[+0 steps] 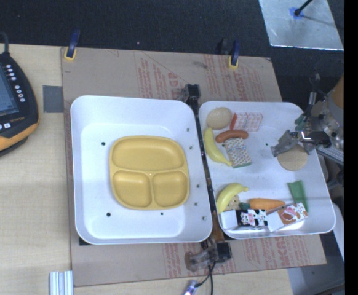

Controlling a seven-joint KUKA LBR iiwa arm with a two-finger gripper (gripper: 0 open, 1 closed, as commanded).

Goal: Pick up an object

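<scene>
My gripper point(288, 144) reaches in from the right edge and hangs over the right side of the right bin point(267, 176). Directly beside and partly under its tip lies a tan round disc point(293, 160). The same bin holds a beige bun point(219, 117), a red sausage point(231, 135), a banana point(214, 149), a speckled packet point(239, 153) and a red-striped card point(248, 121). At the front lie a second banana point(229, 195), a carrot point(266, 203), a cow-print carton point(252, 219), a green piece point(298, 193) and a red and white packet point(293, 214).
The left bin point(90, 165) carries a yellow divided plate point(149, 171). A tablet-like pendant with an orange rim point(3, 106) rests on the bench at the far left. Clamps point(234, 53) hold the cardboard sheet under the bins.
</scene>
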